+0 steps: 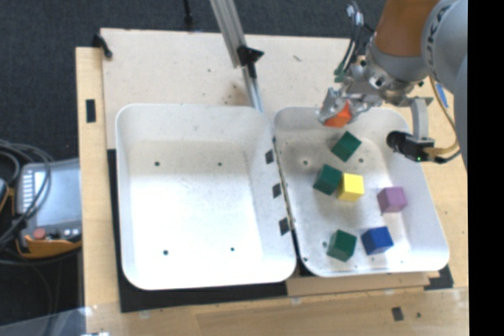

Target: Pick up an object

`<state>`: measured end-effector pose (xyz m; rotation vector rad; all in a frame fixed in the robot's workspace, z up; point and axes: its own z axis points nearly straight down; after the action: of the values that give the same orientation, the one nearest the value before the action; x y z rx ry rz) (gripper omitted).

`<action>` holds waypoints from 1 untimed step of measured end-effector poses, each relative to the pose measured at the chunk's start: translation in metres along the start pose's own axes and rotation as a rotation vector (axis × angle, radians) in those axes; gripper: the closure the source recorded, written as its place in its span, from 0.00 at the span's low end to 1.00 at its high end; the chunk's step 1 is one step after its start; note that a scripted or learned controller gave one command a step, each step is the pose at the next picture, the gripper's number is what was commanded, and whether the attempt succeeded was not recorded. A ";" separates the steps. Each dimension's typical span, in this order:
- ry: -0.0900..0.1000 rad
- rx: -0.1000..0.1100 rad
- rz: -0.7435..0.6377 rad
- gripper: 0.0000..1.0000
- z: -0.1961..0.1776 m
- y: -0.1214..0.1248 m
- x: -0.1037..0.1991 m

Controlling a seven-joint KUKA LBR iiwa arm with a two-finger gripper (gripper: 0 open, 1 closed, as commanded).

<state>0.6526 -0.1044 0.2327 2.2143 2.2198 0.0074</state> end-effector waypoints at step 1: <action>0.001 0.006 -0.003 1.00 -0.012 0.001 0.000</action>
<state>0.6532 -0.1047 0.2449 2.2141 2.2266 0.0024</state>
